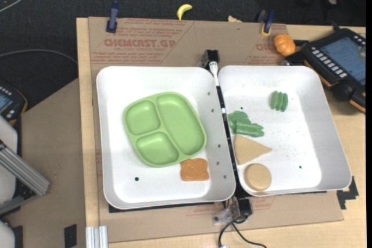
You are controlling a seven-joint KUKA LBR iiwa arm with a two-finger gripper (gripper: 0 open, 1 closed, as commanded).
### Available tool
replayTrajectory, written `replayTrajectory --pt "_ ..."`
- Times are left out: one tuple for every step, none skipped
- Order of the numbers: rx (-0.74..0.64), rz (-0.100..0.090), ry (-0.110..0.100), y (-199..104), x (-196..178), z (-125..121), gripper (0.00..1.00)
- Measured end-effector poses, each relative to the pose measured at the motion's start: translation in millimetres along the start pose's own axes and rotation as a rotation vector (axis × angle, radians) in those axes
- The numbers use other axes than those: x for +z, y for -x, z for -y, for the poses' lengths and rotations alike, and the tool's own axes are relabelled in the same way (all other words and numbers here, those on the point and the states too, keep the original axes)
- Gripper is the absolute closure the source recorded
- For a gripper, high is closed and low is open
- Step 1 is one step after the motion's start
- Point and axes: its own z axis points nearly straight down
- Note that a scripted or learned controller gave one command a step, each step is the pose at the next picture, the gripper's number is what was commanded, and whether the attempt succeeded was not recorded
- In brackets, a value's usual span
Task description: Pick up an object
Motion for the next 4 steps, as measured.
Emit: replayTrajectory --pt "-0.004 -0.012 -0.030 -30.5 318.6 23.0 0.00" --pt "0.002 0.001 -0.006 29.7 227.2 58.5 0.00" --pt "-0.007 -0.016 -0.021 20.3 376.2 60.1 0.00" --pt "-0.007 0.002 0.004 26.0 173.6 54.4 0.00"
